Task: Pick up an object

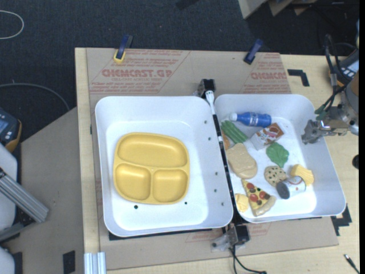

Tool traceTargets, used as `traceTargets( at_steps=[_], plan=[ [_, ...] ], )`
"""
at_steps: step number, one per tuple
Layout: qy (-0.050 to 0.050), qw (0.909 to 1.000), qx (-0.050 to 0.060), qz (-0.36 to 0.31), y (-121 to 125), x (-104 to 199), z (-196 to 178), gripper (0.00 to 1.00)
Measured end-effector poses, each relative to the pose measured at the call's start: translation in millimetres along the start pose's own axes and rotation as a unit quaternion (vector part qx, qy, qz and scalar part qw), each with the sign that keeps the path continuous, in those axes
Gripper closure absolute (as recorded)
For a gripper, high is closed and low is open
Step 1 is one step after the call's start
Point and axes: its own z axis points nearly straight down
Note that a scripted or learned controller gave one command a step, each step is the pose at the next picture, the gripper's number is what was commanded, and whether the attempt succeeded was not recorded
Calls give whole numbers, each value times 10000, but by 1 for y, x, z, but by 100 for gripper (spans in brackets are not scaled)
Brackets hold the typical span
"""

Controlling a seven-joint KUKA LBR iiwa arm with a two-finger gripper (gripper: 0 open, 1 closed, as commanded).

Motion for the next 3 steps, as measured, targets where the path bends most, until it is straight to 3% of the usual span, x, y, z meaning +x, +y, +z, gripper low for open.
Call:
traceTargets(
  at_steps=[1, 3],
  plan=[
    [6, 10000, 18, 5, 1, 0, -12, 100],
    [40, 10000, 50, -22, -12, 108, -13, 100]
  ],
)
